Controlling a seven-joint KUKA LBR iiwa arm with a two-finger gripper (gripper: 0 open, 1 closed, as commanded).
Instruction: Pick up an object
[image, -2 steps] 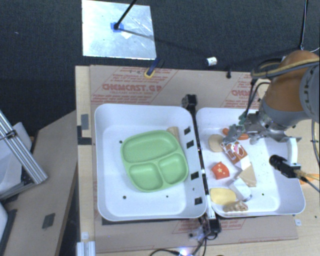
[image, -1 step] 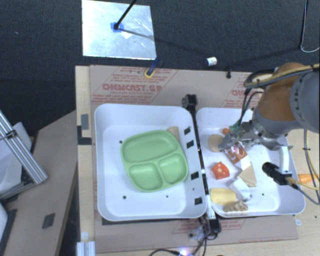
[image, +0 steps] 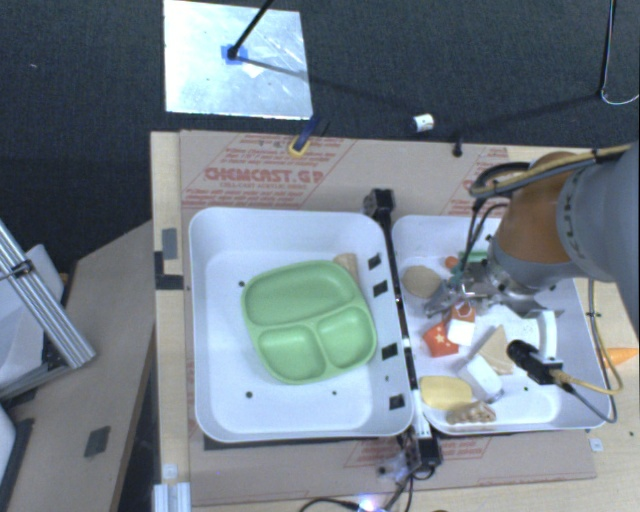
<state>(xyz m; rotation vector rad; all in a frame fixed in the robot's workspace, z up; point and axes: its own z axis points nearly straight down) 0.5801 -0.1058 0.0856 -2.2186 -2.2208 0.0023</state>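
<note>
In the right bin lie several small objects: a tan rounded piece, an orange-red piece with a white block against it, a beige wedge, another white block, a yellow piece and a brown bit. My gripper hangs low over the bin's upper left part, just above the orange-red piece and the white block, right of the tan piece. The arm's grey body with its orange band hides the bin's far right part.
The left bin holds a green divided plate with a small tan object at its far edge. A black divider runs between the bins. A cable trails over the right bin's near right corner.
</note>
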